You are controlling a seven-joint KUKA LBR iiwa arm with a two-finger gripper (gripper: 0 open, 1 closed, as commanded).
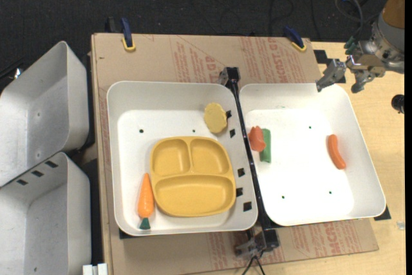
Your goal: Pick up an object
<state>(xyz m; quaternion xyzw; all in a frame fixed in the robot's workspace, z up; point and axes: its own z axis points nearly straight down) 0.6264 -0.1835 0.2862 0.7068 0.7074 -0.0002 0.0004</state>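
Your gripper (pixel 342 77) hung over the right bin's (pixel 309 203) far corner; the sausage (pixel 336 151) lay nearer you below it, the divided tray (pixel 192 177) and carrot (pixel 146 196) far to its left.

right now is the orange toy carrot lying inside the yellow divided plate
No, the orange toy carrot lies on the left white bin floor, beside the yellow divided plate, outside its left edge.

You see two white bins (pixel 302 212) of smooth, faintly glossy plastic on a desk (pixel 187 55) of matt brown printed cardboard. The yellow tray (pixel 193 193) looks like matt plastic, the carrot (pixel 146 196) like smooth plastic; the tool (pixel 344 77) is dull metal.
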